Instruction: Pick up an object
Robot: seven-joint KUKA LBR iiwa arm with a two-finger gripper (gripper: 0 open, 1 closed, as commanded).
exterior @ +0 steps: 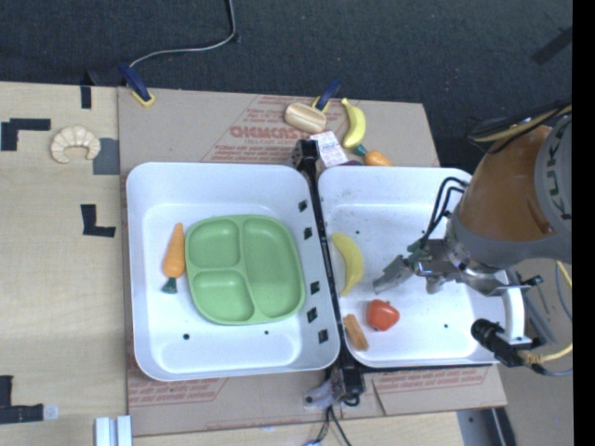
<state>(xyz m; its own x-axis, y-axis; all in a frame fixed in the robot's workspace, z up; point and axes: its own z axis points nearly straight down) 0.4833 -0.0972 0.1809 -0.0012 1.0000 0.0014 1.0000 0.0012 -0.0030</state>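
Note:
My gripper [413,276] hangs over the middle of the right bin [409,193], open, with nothing between its fingers. One finger [390,273] points left toward a yellow banana [350,259] lying by the bin's left wall. A red tomato [382,315] sits just below and left of the gripper, apart from it. A small orange sausage-like piece [354,331] lies in the bin's front left corner. In the left bin [149,193] a green divided plate [246,269] lies flat, with a carrot [174,252] beside its left edge.
Behind the bins lie a bread roll [305,116], a second banana [353,124] and a small orange item [376,158]. A croissant [74,144] rests on the bench at far left. A white cable [223,26] runs along the back.

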